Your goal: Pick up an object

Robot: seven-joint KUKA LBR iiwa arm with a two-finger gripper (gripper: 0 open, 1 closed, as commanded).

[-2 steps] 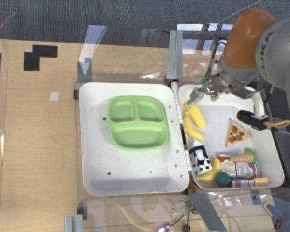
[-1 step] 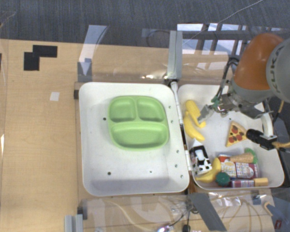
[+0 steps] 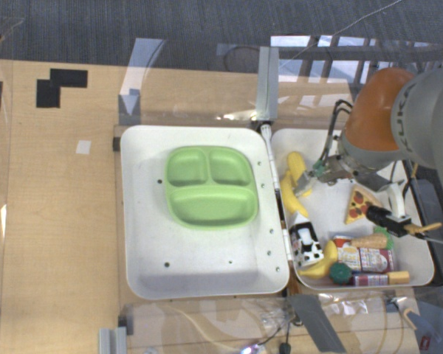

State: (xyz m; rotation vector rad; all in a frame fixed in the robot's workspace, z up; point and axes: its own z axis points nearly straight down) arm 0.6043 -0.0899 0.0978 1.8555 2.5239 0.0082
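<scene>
The arm's orange band (image 3: 373, 116) and grey wrist bulk largest at the upper right of the frame, the nearest thing to the overhead camera, and below them the gripper (image 3: 308, 181) reaches down into the right bin (image 3: 427, 260). Its tip sits right at the upper banana (image 3: 294, 172), near the bin's left wall, but whether its grip is spread or pressed together I cannot tell, and nothing is plainly pinched. This looks like the approach-and-descend step of the pick, with the banana the likely target. Other candidates crowd the same bin: a pizza-slice toy (image 3: 358, 204) right of centre, a black-and-white cow toy (image 3: 305, 245) at lower left, a second yellow piece (image 3: 321, 262) touching it, a green ball (image 3: 340, 273) and 1 flat snack packet (image 3: 363, 256) along the bottom edge. The left bin (image 3: 140, 271) carries a green divided plate (image 3: 210, 186) with 3 compartments. The next move probably calls for settling across the banana's narrow width, closing firmly, then lifting straight up, clear of the bin wall just beside it.
</scene>
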